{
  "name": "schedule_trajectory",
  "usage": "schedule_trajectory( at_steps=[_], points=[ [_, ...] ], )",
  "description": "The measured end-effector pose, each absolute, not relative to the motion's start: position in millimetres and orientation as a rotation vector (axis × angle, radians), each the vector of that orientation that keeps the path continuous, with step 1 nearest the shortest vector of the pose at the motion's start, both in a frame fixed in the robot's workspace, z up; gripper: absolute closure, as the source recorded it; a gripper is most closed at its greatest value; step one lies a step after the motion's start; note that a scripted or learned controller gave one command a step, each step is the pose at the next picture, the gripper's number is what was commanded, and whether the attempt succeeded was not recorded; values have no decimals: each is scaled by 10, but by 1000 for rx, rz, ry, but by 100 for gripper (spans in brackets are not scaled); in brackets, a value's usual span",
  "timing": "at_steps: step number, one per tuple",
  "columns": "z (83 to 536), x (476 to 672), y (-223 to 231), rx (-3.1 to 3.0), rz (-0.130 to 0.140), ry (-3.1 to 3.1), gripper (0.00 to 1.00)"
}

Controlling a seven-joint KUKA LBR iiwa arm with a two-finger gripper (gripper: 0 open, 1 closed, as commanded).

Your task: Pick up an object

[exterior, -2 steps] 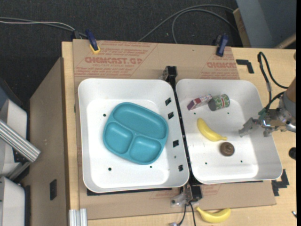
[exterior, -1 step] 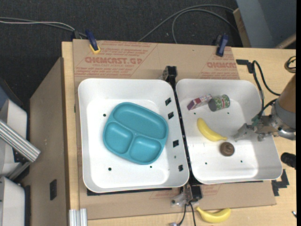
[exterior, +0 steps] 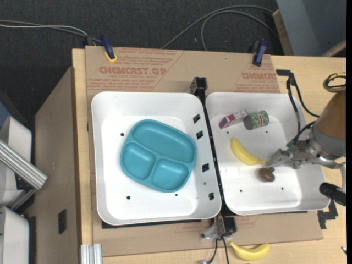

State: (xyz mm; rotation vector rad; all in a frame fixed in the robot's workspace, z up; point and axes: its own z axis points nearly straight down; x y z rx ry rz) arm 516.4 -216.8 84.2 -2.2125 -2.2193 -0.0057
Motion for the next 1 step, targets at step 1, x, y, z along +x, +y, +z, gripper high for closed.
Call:
schedule_trajectory(
  at_steps=[1],
  points=[
    [958, 5164, -2178, -2216, -5, -2222, 100]
  ],
)
